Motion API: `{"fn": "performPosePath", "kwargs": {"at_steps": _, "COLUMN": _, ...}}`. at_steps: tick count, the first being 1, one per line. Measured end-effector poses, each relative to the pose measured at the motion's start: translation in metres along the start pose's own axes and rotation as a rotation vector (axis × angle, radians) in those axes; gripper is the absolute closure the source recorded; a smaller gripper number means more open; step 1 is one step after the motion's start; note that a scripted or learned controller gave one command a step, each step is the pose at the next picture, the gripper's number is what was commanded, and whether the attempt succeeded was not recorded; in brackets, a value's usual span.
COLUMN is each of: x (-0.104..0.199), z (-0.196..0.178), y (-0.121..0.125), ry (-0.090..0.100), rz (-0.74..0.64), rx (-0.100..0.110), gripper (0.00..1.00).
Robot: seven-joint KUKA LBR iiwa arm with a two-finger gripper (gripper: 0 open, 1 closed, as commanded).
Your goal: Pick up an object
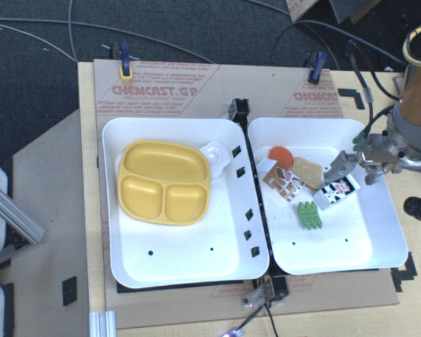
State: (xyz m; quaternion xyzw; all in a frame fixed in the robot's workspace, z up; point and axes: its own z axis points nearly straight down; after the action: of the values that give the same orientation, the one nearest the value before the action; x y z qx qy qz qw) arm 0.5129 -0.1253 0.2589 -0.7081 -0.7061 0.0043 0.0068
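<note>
From above, the grey arm's two-finger gripper (345,166) hangs low over the right shallow white bin (365,248), just above a small white card-like piece with black markings (335,191); whether it is open or closed, I cannot tell. Nearby in that bin lie an orange ball (281,155), a tan flat piece (307,170), a brown-and-white patterned packet (283,182) and a green studded block (309,215). The left white bin (175,262) holds a yellow plastic divided plate (165,182).

In the right bin (379,251), clustered together: an orange ball (281,155), a tan flat piece (307,170), a brown-and-white printed packet (283,182), a black-and-white card (336,191), a green studded block (309,215).
</note>
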Motion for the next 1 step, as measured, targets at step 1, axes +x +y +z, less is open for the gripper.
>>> {"fn": "performPosePath", "kwargs": {"at_steps": 1, "x": 0.0002, "z": -0.0053, "y": 0.002, "ry": -0.002, "rz": -0.003, "rx": -0.011, "gripper": 0.0}}
